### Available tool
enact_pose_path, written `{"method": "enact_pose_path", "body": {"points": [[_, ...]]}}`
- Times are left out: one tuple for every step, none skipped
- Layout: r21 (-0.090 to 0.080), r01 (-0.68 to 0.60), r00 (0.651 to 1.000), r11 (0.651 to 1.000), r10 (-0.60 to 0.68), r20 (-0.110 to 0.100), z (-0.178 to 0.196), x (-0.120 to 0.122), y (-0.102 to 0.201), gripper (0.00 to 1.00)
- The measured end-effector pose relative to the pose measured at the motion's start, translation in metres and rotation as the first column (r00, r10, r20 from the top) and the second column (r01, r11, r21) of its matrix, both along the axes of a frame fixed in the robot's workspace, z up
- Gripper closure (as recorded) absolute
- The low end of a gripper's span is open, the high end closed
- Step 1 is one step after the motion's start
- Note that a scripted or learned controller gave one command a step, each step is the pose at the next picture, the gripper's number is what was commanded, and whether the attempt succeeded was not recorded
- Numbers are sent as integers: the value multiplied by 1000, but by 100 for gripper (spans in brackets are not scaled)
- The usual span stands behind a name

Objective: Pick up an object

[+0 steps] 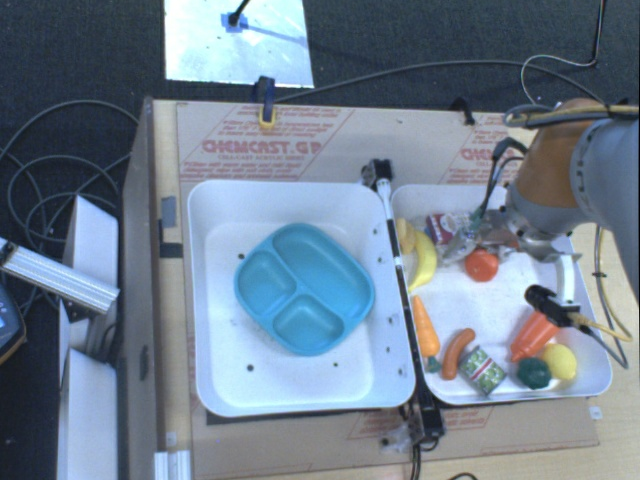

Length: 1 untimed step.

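Jaws [487, 240] low in right bin [590, 368], beside red tomato [482, 265]; opening cannot be told; left bin [215, 298] roomy around blue plate [304, 287]; board reads "CHEMCAST GP".

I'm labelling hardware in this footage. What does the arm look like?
The arm is grey and rounded, with an orange band above the wrist. Thin dark cables loop around the band. The end effector below is darker and metallic.

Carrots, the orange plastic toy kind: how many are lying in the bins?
2, both in the right white bin: one orange plastic carrot along its left wall, another near the right side. The arm could hide more.
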State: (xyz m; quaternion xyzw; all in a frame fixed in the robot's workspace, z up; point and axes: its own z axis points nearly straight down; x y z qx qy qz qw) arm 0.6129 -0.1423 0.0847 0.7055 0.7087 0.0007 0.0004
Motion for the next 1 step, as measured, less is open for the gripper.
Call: {"method": "enact_pose_path", "body": {"points": [[-1,-1,1000,1000,1,2,11,1,-1,100]]}}
